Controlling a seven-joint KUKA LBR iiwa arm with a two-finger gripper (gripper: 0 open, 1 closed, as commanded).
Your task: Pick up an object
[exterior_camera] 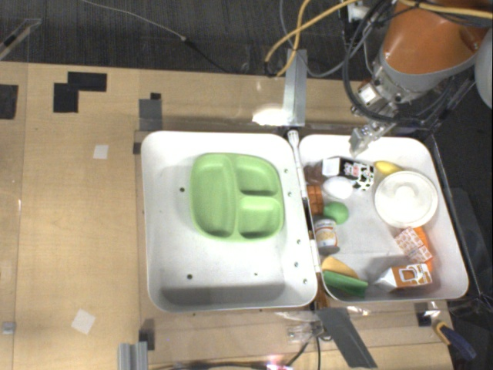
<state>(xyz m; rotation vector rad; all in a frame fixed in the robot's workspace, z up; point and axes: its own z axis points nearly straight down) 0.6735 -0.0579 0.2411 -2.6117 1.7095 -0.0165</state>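
I see the pickable clutter packed in the right bin (443, 206): a white bowl (406, 197), a yellow piece (387, 167), a small jar (326, 235), an orange carton (410, 275); the left bin (166, 206) holds a green tray (235, 195), presumably as the drop side; the arm (427, 41) leans over the right bin's far edge, claw (363, 138) hanging above the clutter, touching nothing; whether it is open or closed I cannot tell.

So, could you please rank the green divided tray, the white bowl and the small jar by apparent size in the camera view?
1. green divided tray
2. white bowl
3. small jar
All lie at similar depth, so the order seems safe.
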